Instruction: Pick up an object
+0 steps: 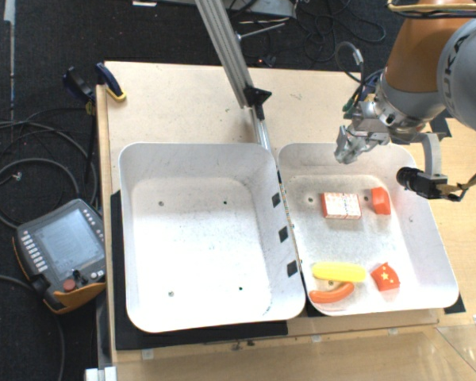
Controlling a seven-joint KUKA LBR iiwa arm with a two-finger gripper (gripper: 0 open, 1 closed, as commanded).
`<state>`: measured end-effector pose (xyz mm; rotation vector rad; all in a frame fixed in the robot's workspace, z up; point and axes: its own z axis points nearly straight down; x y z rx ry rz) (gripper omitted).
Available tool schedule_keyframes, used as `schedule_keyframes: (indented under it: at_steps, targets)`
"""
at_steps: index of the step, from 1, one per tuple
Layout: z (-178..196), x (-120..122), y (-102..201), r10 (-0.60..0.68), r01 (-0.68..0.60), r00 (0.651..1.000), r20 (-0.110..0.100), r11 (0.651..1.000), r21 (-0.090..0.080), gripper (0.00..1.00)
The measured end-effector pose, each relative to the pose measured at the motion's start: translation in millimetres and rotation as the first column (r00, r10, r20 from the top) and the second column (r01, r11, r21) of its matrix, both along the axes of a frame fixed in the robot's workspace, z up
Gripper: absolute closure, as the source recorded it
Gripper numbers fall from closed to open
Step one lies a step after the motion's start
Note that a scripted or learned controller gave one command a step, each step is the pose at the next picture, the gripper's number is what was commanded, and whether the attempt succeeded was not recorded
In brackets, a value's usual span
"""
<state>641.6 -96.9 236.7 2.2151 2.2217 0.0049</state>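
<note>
Camera view, fixed above the bench

Bench: pale board; two white bins side by side, left bin (143, 165) and right bin (440, 248).

Arm: grey with an orange band, reaching in from 3 o'clock, wrist over the top edge of the right bin.

Gripper (347, 151): at about 12 o'clock of the right bin, hanging above its back rim. Nothing was seen between its tips. How far it stood open: cannot tell, the tips were too small and blurred.

Block (341, 205): pale orange and white, flat on the right bin's floor near its middle, at roughly 6 o'clock from the gripper and apart from it.

Red cube (381, 201): just beside the block at its 3 o'clock, not touching.

Banana (339, 272): yellow, lying toward the bin's 6 o'clock edge.

Orange slice (332, 293): curved, touching or nearly touching the banana from below.

Red piece (386, 277): near the banana's 3 o'clock end, with a yellow mark on it.

Pendant (62, 252): grey, on the floor at 9 o'clock of the bench.

Step in hand (judgement): approach; no object had been picked. The gripper looked poised above the bin, not yet down among the things.

Next move (judgement): choose a target, most likely the block as nearest; shift toward 6 o'clock, centre over it, then descend. The cube close by leaves little room on that side.
</note>
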Motion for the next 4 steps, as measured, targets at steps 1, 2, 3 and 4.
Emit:
schedule_keyframes:
  at_steps: [1,2,3,4]
  targets:
    - [8,-29,44,0.004,-0.004,1.0,-0.007,1.0,0.002,1.0]
    - [5,-41,95,0.005,-0.005,1.0,-0.007,1.0,0.003,1.0]
    - [6,-64,133,0.004,-0.004,1.0,-0.008,1.0,0.002,1.0]
    - [-9,-94,175,0.005,-0.005,1.0,-0.01,1.0,0.002,1.0]
